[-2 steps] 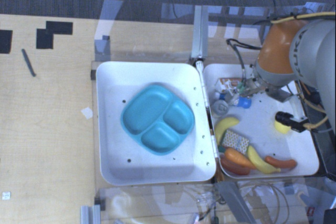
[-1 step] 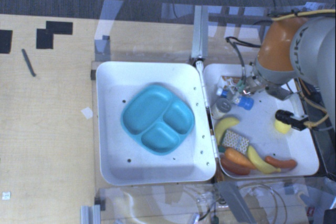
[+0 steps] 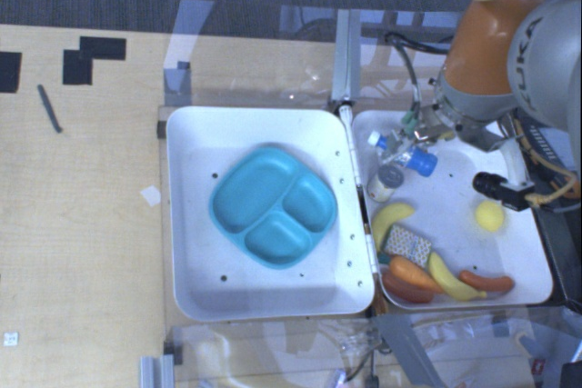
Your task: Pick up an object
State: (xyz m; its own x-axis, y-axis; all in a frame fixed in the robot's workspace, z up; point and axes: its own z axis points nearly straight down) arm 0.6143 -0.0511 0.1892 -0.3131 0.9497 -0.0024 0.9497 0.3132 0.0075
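Note:
My gripper [image 3: 414, 128] hangs over the far left part of the right bin [image 3: 532, 286], at the end of the grey arm with the orange band [image 3: 482, 41]. Right under it lies a small clear bottle [image 3: 393, 170] with a blue cap [image 3: 423, 163]; whether the gripper touches it is unclear. Nearer the front of that bin lie a yellow banana [image 3: 391, 219], a patterned sponge-like block [image 3: 407, 243], an orange-red carrot-like piece [image 3: 409, 281], a second banana [image 3: 450, 277] and a red sausage-like piece [image 3: 488, 283]. A yellow lemon [image 3: 490, 216] sits at the right.
The left bin [image 3: 191, 286] holds a blue divided plate [image 3: 273, 206]. A black part with cables [image 3: 500, 189] reaches over the right bin's right side. A metal rail [image 3: 344, 59] runs between the bins at the back. The wooden bench [image 3: 82, 232] lies to the left.

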